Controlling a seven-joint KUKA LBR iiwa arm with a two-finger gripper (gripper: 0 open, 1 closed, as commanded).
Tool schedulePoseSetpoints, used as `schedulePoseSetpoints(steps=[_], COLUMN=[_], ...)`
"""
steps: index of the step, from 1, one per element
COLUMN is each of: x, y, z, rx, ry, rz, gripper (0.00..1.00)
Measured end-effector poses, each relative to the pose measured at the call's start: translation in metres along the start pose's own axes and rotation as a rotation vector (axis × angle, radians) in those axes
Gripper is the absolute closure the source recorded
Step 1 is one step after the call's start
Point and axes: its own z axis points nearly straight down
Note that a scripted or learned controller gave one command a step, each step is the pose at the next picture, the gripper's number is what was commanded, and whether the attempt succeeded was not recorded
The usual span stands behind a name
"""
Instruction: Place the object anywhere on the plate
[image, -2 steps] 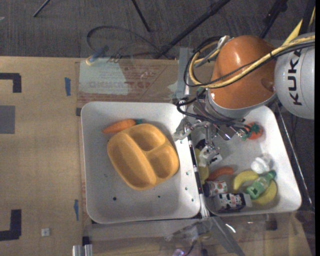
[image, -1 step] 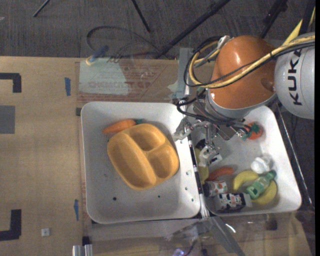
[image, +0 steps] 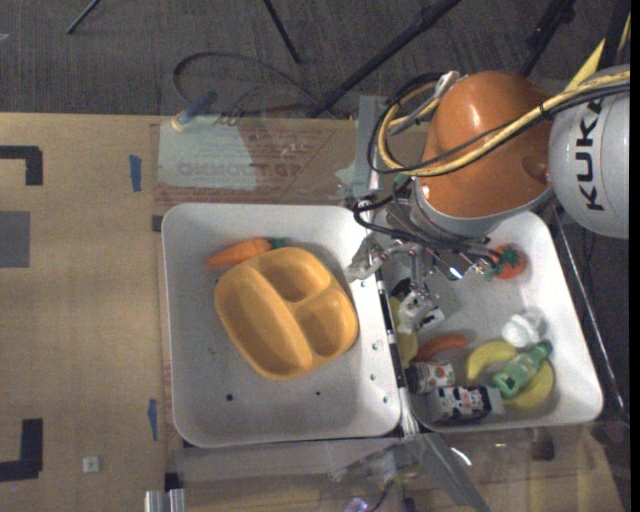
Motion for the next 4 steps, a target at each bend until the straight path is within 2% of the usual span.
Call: schedulePoseSetpoints(steps=[4], x=[0.0], y=[0.0], z=[0.0], rx=[0.0], ry=[0.0], rz=[0.0], gripper=[0.0])
